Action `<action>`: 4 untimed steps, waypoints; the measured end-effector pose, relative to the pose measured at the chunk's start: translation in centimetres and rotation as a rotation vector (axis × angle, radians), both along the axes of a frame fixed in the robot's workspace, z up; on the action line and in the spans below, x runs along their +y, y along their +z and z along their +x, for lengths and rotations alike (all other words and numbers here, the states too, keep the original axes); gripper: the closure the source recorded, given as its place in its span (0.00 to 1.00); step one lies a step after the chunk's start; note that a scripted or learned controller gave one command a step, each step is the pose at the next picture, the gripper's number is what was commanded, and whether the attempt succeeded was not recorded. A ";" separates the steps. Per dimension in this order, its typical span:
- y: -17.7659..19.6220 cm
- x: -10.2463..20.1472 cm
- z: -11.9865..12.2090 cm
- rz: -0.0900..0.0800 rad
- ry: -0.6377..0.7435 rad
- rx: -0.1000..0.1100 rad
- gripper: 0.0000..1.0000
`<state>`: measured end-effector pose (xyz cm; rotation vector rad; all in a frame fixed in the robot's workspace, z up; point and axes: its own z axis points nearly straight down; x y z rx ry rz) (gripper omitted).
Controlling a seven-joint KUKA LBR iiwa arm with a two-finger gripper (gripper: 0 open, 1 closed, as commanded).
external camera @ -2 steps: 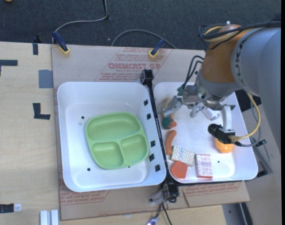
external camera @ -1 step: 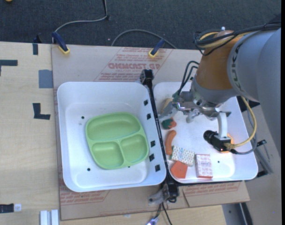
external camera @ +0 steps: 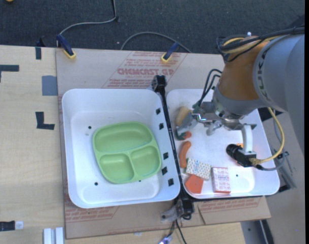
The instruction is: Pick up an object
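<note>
Two white bins sit side by side on the counter. The left bin holds a green divided plate. The right bin serves as the landmark: along its left wall lie a tan object, a small green piece and an orange carrot-shaped object; near its front wall lie a patterned packet, an orange block and a red-and-white box. The end effector hangs over the bin's rear half, just right of the tan object; whether it is wide or narrow cannot be determined, and no object is visible in it.
</note>
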<state>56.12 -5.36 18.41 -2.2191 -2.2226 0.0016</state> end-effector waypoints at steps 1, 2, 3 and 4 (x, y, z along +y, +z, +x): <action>0.0 -0.2 5.0 0.000 0.000 0.000 0.00; 0.0 2.0 -0.1 0.000 0.000 0.000 0.00; 0.0 0.2 1.4 0.000 0.000 0.000 0.00; -7.0 -4.2 -0.3 0.000 -0.002 0.002 0.00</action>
